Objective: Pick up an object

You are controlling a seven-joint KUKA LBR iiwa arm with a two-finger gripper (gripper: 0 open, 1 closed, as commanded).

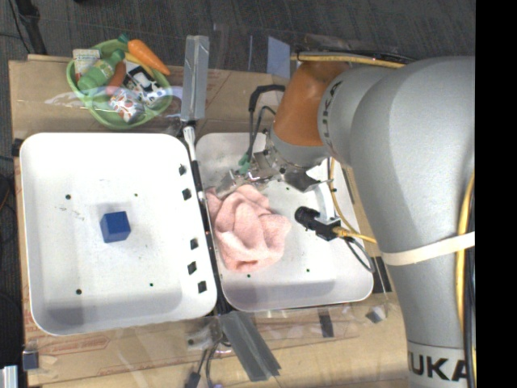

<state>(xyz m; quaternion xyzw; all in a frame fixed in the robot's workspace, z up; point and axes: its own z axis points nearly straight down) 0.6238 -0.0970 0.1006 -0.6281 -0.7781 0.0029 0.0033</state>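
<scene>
The pink cloth (246,226) lies crumpled in the right bin (347,285), against that bin's left wall and a little toward the far side of its floor. Its upper edge reaches up to the gripper (252,170), which is low in the far part of the same bin, just above the cloth. The view is too cluttered at this spot, so I cannot tell if the gripper is released or clenched, and I cannot tell if any cloth is caught in it.

A black part with a cable (317,221) hangs from the wrist, just right of the cloth, over the bin floor. The arm (404,160) comes in from the right; its orange band (305,103) is above the far rim of the right bin, and the grey body covers most of the right side of the bench.

In the left bin (48,160) a blue cube (115,225) stands alone near the middle of the floor, well apart from the cloth. Between the two bins some black clips sit along the shared wall.

Behind the left bin, on the bench, a green bowl (109,118) holds small toys, among them an orange carrot (147,54) that lies on its far rim.
</scene>
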